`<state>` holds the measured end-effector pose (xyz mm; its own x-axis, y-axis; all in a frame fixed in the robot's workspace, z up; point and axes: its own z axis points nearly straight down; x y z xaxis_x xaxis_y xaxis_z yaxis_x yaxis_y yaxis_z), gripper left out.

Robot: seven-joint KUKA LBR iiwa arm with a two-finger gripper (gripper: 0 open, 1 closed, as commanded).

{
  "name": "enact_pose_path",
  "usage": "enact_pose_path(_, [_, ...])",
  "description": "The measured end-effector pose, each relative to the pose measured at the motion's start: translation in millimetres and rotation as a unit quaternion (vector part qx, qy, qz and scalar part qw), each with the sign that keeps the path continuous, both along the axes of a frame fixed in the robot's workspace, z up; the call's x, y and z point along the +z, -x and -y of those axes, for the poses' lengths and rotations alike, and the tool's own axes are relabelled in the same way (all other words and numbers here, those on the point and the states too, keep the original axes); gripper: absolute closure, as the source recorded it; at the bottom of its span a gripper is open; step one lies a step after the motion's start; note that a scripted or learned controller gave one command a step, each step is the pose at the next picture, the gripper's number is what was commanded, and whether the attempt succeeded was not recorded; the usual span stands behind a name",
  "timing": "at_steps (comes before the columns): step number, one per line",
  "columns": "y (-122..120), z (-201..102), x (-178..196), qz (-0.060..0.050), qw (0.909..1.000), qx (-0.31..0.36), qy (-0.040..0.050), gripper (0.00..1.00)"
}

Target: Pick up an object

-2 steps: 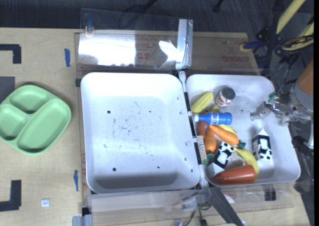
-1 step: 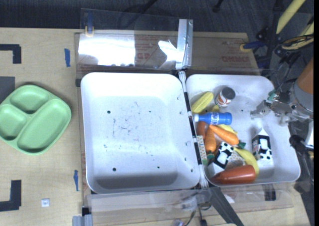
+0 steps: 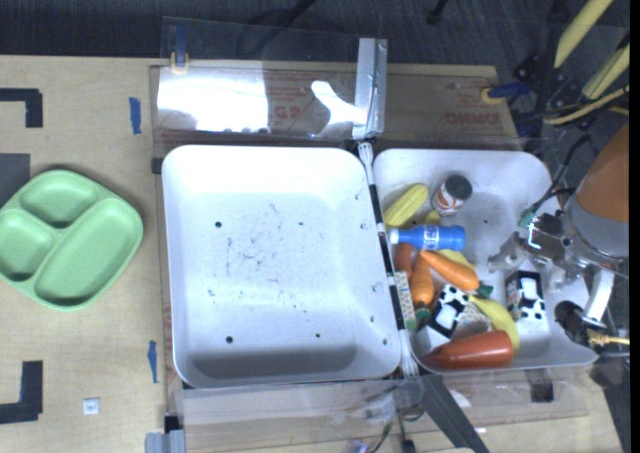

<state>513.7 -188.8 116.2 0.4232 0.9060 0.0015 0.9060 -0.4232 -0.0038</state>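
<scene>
Objects lay heaped at the frame's lower right, in the right bin; the gripper, its opening indiscernible, should descend on one isolated item, not the tangle.

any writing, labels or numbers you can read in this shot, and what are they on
None can be read for certain.
Cardboard sheet behind the bins: reddish print, too blurred to read.
Blue bottle in the right bin: white label band, print too small.
Small can: label too small.
Black and white block: a pattern, no legible letters.
Strip along the bins' shared edge: tiny marks, unreadable.
</scene>
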Motion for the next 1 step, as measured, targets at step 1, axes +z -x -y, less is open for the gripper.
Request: enact_pose_path(1, [-30.2,-4.0,-24.3,0.007,1.0000,0.003,0.0046,0.00])
